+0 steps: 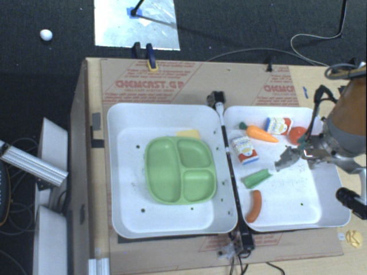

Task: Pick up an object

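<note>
Hand (285, 158) hangs over the right bin (298, 219), coming in from 3 o'clock. Can't tell how far open it is, too blurry, and nothing visibly sits in it. Right below it, at about 7 o'clock, lies a green stick thing (256, 177). A sausage (254, 205) is further down at 6. Up at 11 there's a carrot (261, 133), with a small carton (244, 148) just under that, plus a little can (278, 125) and something red (297, 134) at 12. Left bin (126, 211) has a green divided plate (180, 169), yellow bit (188, 134) poking out behind it.
</note>
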You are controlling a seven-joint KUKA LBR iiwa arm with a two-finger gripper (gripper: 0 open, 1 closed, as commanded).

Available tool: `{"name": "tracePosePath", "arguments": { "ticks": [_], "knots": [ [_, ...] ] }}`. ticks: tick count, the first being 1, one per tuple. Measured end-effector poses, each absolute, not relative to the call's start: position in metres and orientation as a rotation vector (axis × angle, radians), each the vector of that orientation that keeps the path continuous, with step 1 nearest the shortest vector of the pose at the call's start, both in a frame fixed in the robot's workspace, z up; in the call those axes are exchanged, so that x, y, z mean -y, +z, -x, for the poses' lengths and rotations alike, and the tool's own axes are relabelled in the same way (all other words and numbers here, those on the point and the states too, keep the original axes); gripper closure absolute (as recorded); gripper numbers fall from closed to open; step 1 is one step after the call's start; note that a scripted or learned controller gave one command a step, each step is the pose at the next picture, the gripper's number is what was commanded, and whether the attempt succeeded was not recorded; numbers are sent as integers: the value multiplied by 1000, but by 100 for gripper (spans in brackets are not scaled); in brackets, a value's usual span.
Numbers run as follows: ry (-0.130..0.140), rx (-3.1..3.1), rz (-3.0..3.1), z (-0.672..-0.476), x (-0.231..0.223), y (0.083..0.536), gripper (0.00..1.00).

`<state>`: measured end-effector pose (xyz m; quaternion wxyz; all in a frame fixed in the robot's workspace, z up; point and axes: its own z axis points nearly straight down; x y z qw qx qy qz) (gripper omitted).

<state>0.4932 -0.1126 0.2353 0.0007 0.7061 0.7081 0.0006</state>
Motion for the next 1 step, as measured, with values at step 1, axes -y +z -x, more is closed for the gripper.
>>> {"name": "tracePosePath", "arguments": {
  "ticks": [1],
  "knots": [
    [-1, -2226, -2218, -598, 110, 145, 0]
  ]
}}
